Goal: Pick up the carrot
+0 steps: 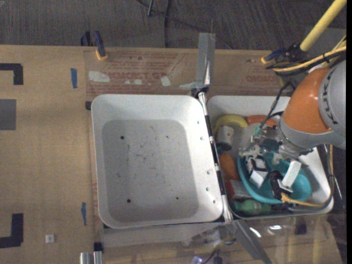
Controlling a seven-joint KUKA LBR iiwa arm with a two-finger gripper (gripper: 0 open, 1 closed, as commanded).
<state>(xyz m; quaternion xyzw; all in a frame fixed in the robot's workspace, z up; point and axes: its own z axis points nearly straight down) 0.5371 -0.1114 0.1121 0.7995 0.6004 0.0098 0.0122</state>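
Observation:
The carrot (pixel 228 166) looks like the orange oblong piece lying near the left wall of the right bin (pixel 325 169). My gripper (pixel 256 157) hangs low over the middle of that bin, just right of the carrot and above the rim of a teal bowl (pixel 301 188). Nothing orange shows between its tips, and the wrist hides what lies beneath it. The arm's orange band (pixel 308 106) comes in from the right.
The right bin is crowded: a yellow piece (pixel 231 122) and another orange piece (pixel 256 119) at the back, a red item (pixel 236 189) and a green item (pixel 251 207) at the front. The left bin (pixel 99 147) stands beside it.

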